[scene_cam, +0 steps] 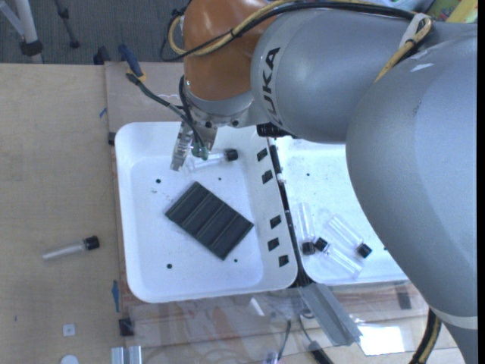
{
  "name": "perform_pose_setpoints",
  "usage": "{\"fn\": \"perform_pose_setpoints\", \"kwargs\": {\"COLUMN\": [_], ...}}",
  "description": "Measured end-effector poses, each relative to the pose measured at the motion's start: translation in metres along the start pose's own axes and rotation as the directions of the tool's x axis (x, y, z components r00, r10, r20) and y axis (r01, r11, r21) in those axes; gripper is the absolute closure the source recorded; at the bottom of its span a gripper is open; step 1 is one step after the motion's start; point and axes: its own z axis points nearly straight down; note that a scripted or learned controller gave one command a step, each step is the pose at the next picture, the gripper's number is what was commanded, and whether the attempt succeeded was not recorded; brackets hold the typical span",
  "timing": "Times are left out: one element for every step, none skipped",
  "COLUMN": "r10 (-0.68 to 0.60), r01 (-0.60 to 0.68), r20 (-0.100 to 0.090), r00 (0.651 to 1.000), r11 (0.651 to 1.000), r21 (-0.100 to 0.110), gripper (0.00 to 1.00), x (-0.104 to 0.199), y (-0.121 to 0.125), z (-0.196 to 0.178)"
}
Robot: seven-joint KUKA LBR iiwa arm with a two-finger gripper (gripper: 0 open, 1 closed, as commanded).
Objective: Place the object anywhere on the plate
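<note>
A dark grey ribbed plate (pixel 209 219) lies flat and turned at an angle in the middle of the left white bin (pixel 144 275). A clear tube with a black cap (pixel 221 156) lies just right of my gripper (pixel 191 149), near the bin's far wall. The tube's left end meets the gripper's tip, and I cannot tell whether it is held or resting on the bin floor. The gripper hangs above the bin's far part, a little beyond the plate's upper corner. The orange wrist band (pixel 220 44) sits right above it.
The right bin (pixel 379 275) holds several clear black-capped tubes (pixel 337 245). Another such tube (pixel 70 249) lies on the wooden bench left of the bins. The big grey arm (pixel 364 89) covers the upper right. A divider with black tabs (pixel 274 203) separates the bins.
</note>
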Motion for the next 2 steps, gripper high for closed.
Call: {"fn": "perform_pose_setpoints", "kwargs": {"r10": [0.0,-0.201], "r01": [0.0,0.201], "r20": [0.005,-0.004], "r00": [1.0,0.98], "r11": [1.0,0.98], "r21": [-0.005,0.002], "gripper": [1.0,1.0], "x": [-0.001,0.037], "y": [0.001,-0.013], "z": [-0.012,-0.005]}}
